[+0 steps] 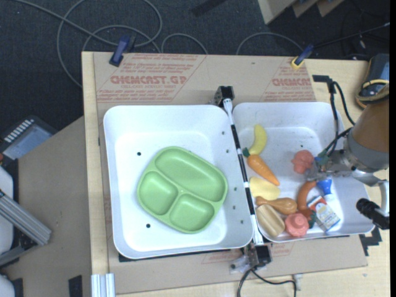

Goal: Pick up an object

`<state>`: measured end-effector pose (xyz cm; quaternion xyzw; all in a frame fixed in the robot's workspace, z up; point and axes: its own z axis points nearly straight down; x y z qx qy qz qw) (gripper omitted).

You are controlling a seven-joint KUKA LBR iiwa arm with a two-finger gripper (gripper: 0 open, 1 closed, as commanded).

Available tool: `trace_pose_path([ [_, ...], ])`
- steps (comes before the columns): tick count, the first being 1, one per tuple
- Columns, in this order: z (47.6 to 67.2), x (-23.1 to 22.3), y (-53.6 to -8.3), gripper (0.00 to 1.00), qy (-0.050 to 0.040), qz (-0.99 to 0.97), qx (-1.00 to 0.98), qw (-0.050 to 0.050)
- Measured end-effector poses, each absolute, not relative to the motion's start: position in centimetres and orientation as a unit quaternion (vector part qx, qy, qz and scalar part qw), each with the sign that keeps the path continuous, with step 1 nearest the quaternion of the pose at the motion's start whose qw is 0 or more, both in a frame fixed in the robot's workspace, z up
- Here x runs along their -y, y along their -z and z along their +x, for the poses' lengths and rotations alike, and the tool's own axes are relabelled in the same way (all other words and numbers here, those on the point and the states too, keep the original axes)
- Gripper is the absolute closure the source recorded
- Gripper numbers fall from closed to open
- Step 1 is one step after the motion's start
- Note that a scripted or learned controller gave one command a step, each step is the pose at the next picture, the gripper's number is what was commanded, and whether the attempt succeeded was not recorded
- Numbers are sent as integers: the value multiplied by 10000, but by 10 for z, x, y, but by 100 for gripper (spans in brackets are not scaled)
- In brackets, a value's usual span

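Gripper (323, 179) seemingly just above toy sausage (304, 194).

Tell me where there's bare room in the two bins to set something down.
Left bin: bare floor all around the green tray. Right bin: bare along the top behind the banana; crowded with toy food lower down.

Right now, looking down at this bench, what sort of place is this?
Probably a robotics lab test bench: two shallow white plastic bins sit side by side on a cardboard-covered bench, plastic toy food such as an orange carrot fills one, and loose cables trail across the dark floor.
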<state>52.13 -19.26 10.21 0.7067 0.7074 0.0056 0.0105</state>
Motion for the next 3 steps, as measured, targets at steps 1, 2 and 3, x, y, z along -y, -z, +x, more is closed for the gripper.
trace_pose_path([
  [1,556,145,-185,100,-12,7064,-7078,14],
  [2,555,145,-184,0,-2,7069,-7073,4],
  [3,576,170,-85,0,-17,7062,-7080,-16],
])
